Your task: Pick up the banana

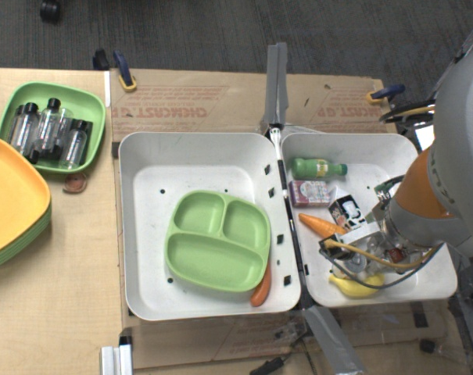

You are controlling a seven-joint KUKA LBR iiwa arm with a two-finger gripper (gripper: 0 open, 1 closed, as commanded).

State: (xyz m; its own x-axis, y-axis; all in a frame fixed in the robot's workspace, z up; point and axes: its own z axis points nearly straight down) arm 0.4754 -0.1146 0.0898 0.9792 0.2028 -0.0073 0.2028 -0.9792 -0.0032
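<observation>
Where the grey arm (447,170) reaches in over the right bin (424,151), its gripper (360,258) hangs low at that bin's near edge, directly above the banana (355,287); whether it is released or clenched I cannot tell; the left bin (142,209) carries a green divided plate (217,241); the banana lies against the right bin's near wall; a carrot (320,225) sits just beyond.
</observation>
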